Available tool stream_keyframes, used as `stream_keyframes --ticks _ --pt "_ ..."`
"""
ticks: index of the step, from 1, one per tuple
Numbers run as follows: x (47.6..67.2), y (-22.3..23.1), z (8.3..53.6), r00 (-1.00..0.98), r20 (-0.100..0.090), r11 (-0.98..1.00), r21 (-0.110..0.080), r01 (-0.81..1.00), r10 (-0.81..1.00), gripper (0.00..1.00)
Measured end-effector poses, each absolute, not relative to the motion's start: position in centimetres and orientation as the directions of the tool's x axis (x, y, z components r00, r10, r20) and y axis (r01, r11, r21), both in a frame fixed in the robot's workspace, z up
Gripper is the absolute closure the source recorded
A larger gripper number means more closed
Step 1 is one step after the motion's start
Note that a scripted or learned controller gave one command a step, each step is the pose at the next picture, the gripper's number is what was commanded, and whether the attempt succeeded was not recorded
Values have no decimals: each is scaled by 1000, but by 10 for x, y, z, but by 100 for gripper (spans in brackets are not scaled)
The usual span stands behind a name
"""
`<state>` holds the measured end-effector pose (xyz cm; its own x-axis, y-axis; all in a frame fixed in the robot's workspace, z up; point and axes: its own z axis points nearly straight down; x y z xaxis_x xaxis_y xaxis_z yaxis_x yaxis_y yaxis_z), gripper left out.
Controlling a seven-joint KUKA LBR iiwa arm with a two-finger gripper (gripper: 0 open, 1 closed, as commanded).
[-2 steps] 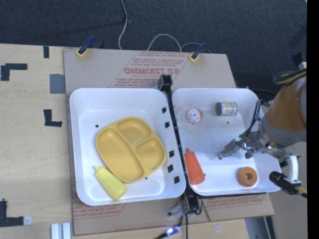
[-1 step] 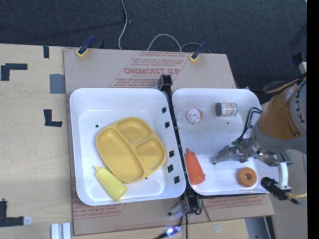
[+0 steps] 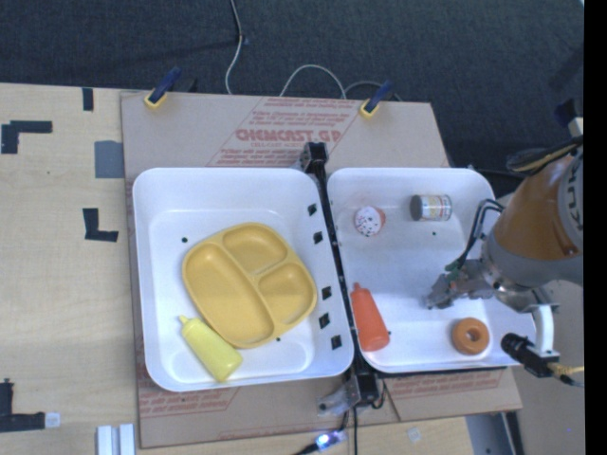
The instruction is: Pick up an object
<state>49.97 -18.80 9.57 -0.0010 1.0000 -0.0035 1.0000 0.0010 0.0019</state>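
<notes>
Seen from above, the black divider [image 3: 327,254] between the two white bins serves as the landmark. Left of it, in the left bin [image 3: 152,254], a yellow sectioned plate [image 3: 248,282] lies flat, with a yellow squeeze bottle [image 3: 210,347] just beside the plate's lower-left edge. Right of the divider, in the right bin [image 3: 408,363], an orange bottle [image 3: 369,318] lies almost against the divider. A small round white thing with a red pattern [image 3: 369,221] sits a little further from the divider toward the back, and a small jar [image 3: 431,207] lies on its side further right again. A brown doughnut [image 3: 469,336] sits well to the right of the divider, near the front rim.

The arm comes in from the right, its orange band above the wrist, and the gripper [image 3: 442,295] is low over the bin floor between the orange bottle and the doughnut. Whether it is released or clenched cannot be told; nothing is visibly held.

No target is named, so any of these would do. The doughnut is the closest candidate, just right of and in front of the gripper. The risk, as I judge it, is closing on bare floor between things, or nudging the doughnut toward the front rim, where the wall would crowd a grasp. A round, low thing may also slip out sideways if caught off-centre.
</notes>
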Motion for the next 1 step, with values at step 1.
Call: stream_keyframes --ticks 1 --pt "495 -180 144 -2 0 2 2 1000 1000 100"
